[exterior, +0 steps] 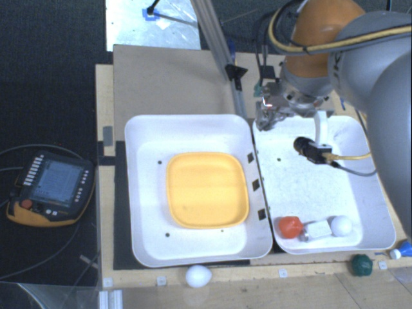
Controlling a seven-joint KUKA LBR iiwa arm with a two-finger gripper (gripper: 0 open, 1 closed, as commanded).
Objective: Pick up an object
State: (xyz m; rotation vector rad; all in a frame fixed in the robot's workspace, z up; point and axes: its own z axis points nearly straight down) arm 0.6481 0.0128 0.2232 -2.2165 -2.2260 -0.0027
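Hanging over the far left corner of the right bin [380, 227], the gripper [266, 118] sits against the divider, its grip state impossible to tell. Along the bin's near edge, well apart from it, lie an orange-red object [289, 226], a small white piece [317, 230] and a white ball [340, 225]. The left bin [145, 172] carries a yellow plate [207, 189].

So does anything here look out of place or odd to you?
Yes: a white egg-shaped object and a dark green ball lie on the bench outside the bins, as if strayed. The red object and white pieces crowd the right bin's near edge.
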